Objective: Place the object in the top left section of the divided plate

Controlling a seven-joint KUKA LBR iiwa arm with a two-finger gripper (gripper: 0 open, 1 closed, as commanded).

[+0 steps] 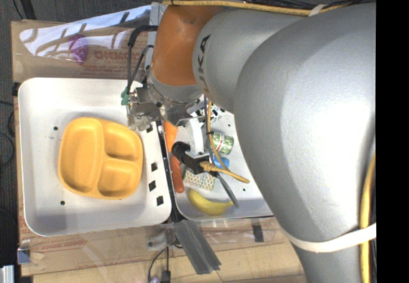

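Observation:
A yellow divided plate (pixel 99 157) lies in the left bin (pixel 38 211); it has one large section on its left and two smaller ones on its right, all bare. My gripper (pixel 143 118) hangs under the orange wrist band, above the inner edge of the left bin, just past the plate's upper right corner. I see nothing held below it. In the right bin (pixel 249 195) an orange carrot (pixel 174 163) lies along the left wall, close under the gripper. The arm hides much of that bin.
The right bin also holds a yellow banana (pixel 208 202) at the front, a green can (pixel 223 142), a patterned packet (pixel 199 180) and a yellow-handled utensil (pixel 225 174). A printed plastic bag (pixel 83 45) lies behind the left bin.

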